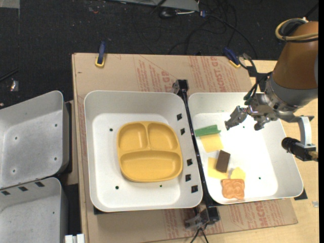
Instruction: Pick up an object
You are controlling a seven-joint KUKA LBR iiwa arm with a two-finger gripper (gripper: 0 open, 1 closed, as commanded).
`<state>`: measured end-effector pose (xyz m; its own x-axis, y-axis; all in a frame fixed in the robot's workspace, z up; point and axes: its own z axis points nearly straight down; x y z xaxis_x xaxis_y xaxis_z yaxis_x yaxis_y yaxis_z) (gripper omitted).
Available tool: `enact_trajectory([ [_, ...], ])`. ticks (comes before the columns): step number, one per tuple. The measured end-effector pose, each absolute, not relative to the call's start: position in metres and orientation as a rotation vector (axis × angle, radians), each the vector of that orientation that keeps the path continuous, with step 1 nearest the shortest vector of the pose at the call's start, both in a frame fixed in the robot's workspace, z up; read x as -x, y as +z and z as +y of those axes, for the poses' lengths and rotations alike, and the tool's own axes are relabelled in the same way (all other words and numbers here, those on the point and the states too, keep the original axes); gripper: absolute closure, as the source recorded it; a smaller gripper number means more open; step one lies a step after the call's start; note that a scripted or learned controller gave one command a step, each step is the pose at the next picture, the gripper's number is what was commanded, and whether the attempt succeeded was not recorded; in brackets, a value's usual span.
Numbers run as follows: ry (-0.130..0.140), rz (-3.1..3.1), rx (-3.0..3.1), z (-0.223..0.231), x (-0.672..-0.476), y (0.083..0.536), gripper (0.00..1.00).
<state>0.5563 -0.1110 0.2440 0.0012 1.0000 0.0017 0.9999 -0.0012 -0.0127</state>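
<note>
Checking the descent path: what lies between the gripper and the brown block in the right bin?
In the camera view, bare white bin floor lies between the gripper and the brown block; the green piece and yellow pieces sit off to the left.

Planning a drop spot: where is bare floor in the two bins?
Right bin: bare right half, below the end effector; crowded left strip by the divider. Left bin: narrow margins around the yellow tray.

Divided plate [150, 152] set in left bin [96, 105]; sponges [211, 143], block [223, 161], possibly waffle [233, 188], grouped in right bin [283, 184].
</note>
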Motion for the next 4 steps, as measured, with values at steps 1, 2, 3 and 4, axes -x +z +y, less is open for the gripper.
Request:
enact_trajectory([
  [1, 0.001, -2.222, 2.22, -0.111, -0.559, 0.25, 0.0],
  [2, 0.006, -2.216, 2.22, -0.119, -0.558, 0.19, 0.0],
  [3, 0.003, -2.218, 2.221, -0.123, -0.566, 0.133, 0.0],
  [4, 0.004, -2.218, 2.22, -0.122, -0.565, 0.09, 0.0],
])
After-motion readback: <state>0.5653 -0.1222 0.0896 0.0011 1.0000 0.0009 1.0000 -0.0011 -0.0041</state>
